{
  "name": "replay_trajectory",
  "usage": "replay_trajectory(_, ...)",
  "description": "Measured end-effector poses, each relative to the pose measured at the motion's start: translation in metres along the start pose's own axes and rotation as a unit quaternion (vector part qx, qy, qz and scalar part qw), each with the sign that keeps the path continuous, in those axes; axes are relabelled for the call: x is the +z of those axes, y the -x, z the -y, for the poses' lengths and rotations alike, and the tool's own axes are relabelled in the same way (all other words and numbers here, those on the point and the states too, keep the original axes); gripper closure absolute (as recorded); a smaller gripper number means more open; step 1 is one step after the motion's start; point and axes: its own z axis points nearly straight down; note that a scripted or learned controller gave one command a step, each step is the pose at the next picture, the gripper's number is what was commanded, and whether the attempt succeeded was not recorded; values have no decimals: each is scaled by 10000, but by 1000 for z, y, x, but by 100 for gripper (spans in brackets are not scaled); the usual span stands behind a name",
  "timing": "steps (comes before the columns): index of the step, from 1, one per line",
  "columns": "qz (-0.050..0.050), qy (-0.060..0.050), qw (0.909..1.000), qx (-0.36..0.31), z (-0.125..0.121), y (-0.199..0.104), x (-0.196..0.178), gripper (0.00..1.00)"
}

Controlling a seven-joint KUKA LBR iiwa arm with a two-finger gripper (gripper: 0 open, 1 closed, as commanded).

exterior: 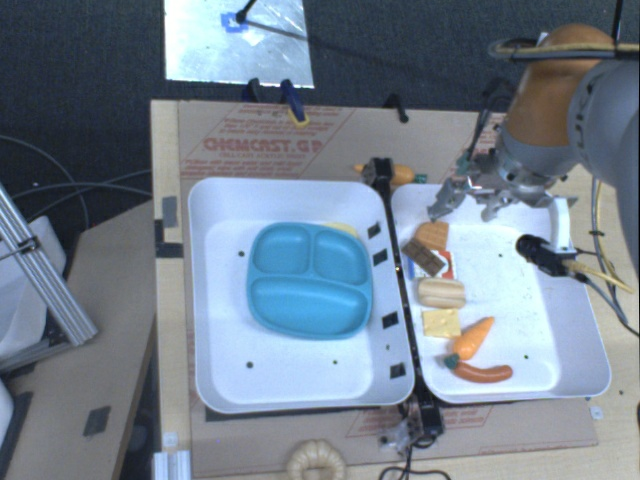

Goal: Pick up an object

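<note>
Several toy foods lie along the left side of the right bin (560,328): a tan bread slice (433,235), a brown bar (423,259), a bun (441,291), a yellow cheese square (441,322), an orange carrot (475,335) and a red sausage (483,372). My gripper (468,206) hovers over the bin's back left part, just above and right of the bread slice. Its two fingers stand spread apart with nothing between them.
The left bin (215,298) holds a blue divided plate (308,278). Black clips run along the ridge between the bins (395,288). A small orange object (401,175) lies behind the bins. A black connector (540,252) on the arm hangs over the right bin.
</note>
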Motion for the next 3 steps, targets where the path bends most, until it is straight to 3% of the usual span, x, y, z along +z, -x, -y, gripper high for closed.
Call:
replay_trajectory(2,3,32,10000,23,4,6,99,0)
replay_trajectory(3,3,34,10000,24,4,6,87,100)
